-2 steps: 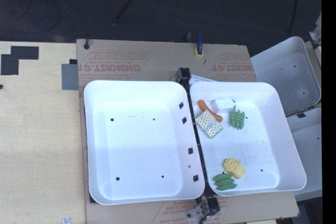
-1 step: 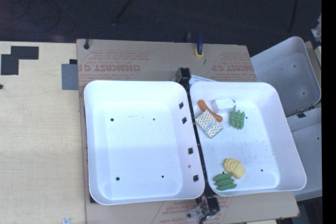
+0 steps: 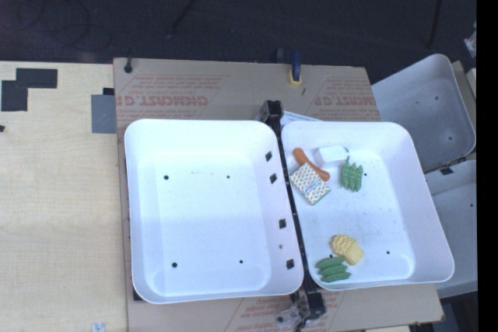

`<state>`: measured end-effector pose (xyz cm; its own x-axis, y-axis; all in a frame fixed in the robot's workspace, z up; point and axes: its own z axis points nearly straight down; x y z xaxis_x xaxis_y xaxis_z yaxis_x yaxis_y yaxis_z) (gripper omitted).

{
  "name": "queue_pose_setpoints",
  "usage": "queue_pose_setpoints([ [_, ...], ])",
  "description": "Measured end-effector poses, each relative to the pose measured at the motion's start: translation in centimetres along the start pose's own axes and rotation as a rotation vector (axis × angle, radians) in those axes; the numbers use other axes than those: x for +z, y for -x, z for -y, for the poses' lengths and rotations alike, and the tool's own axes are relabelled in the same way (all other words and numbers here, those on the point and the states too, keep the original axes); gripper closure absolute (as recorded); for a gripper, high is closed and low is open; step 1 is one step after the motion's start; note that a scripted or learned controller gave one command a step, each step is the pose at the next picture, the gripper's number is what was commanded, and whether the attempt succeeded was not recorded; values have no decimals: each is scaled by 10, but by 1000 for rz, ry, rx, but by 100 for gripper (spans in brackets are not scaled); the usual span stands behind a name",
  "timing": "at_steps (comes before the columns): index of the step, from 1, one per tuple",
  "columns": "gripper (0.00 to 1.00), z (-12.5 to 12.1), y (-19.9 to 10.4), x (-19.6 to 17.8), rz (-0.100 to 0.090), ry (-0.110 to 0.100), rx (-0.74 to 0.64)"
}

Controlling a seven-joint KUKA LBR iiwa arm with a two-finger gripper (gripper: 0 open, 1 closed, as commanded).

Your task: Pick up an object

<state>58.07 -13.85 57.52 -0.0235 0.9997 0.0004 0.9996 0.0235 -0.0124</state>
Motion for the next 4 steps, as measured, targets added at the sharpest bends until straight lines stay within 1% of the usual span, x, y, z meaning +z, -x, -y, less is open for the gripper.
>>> queue_pose_setpoints([
  [4,100,-3,-6,-37,-2,-9,-25],
])
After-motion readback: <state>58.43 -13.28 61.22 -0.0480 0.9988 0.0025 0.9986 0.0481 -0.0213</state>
